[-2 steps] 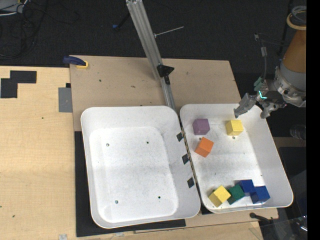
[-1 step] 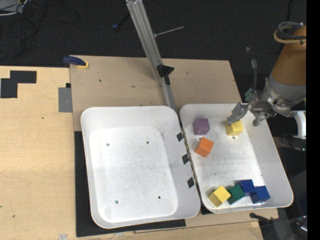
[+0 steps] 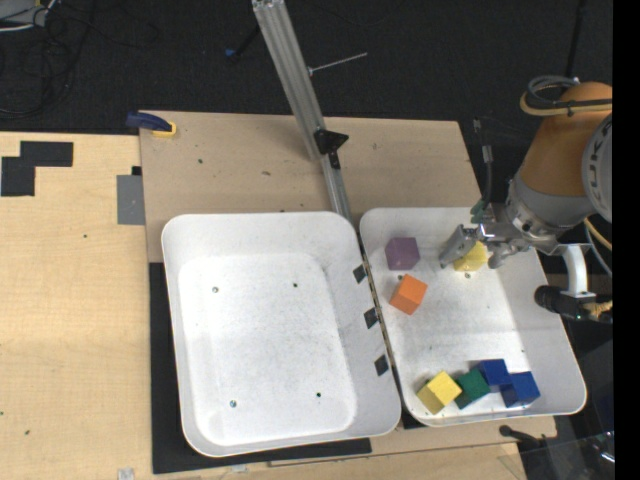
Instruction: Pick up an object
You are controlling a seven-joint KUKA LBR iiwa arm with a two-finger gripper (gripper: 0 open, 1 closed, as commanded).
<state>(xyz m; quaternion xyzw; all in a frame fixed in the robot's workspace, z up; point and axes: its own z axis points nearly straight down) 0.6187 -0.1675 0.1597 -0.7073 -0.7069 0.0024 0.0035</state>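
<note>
Grasp step, I judge: the end effector (image 3: 474, 250) is low in the right bin (image 3: 560, 388), fingers close around a small yellow object (image 3: 471, 258) w/ the object seen between them; next move probably calls for a straight lift.

Grey arm (image 3: 598, 173), orange band (image 3: 556, 158), metal gripper (image 3: 478, 247)

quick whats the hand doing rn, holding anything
Hand: shut on the yellow block, which sits between its fingers above the right bin.
</note>
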